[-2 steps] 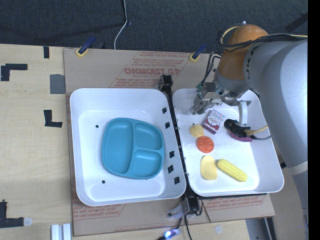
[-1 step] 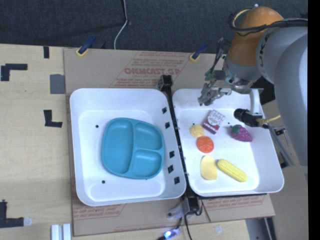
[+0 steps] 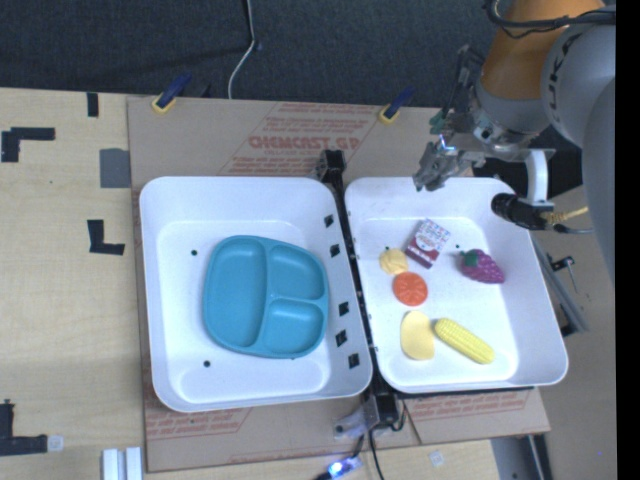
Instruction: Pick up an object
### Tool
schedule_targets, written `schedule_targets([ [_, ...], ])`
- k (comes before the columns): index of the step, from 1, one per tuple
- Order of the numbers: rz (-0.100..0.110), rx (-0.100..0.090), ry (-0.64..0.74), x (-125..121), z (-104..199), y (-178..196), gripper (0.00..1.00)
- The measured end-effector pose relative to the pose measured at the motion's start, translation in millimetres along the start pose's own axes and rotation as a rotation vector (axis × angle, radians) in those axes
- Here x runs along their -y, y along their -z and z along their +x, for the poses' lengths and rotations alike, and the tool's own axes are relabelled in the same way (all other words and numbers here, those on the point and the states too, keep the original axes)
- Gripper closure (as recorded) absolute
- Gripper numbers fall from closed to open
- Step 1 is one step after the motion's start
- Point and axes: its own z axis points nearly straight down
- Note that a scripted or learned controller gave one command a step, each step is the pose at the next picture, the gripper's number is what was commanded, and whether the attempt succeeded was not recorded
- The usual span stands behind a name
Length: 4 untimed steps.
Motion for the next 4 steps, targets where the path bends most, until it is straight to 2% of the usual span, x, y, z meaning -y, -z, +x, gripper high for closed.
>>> schedule_targets([
  [1, 0.005, -0.001, 0.0, 0, 0, 13, 1.0],
  [2, 0.008, -0.002, 0.003, 16, 41, 6, 1.0],
  [3, 0.009, -0.002, 0.003, 41, 80, 0, 1.0],
  [4, 0.01, -0.003, 0.005, 66, 135, -10, 1.0],
])
